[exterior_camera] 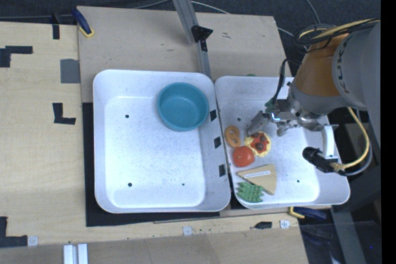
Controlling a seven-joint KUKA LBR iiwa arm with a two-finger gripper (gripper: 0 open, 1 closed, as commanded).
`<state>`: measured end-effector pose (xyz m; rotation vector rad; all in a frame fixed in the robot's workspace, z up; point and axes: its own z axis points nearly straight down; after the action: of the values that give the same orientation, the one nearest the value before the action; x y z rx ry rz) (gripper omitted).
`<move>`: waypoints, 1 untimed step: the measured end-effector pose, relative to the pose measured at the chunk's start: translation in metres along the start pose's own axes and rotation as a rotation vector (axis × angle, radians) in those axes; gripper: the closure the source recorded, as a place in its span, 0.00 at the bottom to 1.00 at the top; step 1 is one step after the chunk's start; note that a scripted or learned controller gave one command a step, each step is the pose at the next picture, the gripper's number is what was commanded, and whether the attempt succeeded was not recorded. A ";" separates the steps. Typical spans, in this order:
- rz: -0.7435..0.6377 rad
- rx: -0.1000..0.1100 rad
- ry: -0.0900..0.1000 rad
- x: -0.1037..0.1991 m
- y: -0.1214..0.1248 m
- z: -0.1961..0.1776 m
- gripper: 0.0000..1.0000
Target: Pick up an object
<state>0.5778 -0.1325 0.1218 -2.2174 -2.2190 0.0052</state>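
Observation:
The right bin (309,191) holds several toy foods near its left wall. They are a small brown pretzel (232,135), a red tomato (243,156), a yellow and red piece (259,143), a tan sandwich wedge (261,177) and a green leafy piece (249,193). My gripper (269,127) hangs low over this bin, just behind and to the right of the yellow and red piece. It is open, with one dark finger (255,125) pointing toward the pretzel and nothing between the two.
A blue bowl (182,106) sits at the back right of the left bin (124,151). A grey pole (185,6) slants down to the gap between the bins. Cables loop off the arm on the right.

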 end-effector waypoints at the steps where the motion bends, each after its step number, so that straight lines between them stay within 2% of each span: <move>1: 0.000 -0.006 -0.001 0.000 0.000 0.033 0.00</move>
<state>0.5781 -0.1323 0.0888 -2.2209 -2.2229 0.0003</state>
